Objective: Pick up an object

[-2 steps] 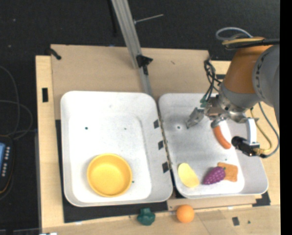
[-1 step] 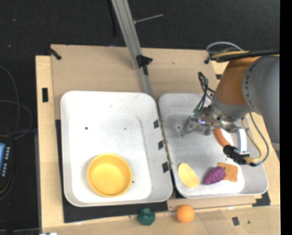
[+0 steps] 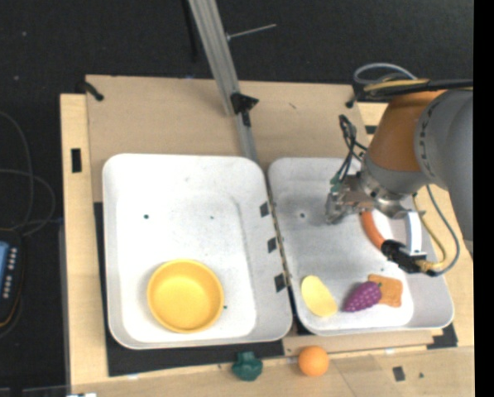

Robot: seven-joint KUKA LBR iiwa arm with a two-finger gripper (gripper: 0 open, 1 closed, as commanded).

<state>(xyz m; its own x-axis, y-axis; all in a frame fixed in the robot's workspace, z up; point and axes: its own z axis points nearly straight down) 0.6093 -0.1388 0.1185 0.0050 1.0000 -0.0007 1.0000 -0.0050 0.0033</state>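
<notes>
Hand [image 3: 336,209] low in right bin [image 3: 313,176]; grip state: you cannot tell. Purple grape bunch [image 3: 362,297] below hand, slightly right, near front wall, touching orange piece [image 3: 389,290]. Likely light, bumpy plastic, slips easily; pinch across its middle.
</notes>
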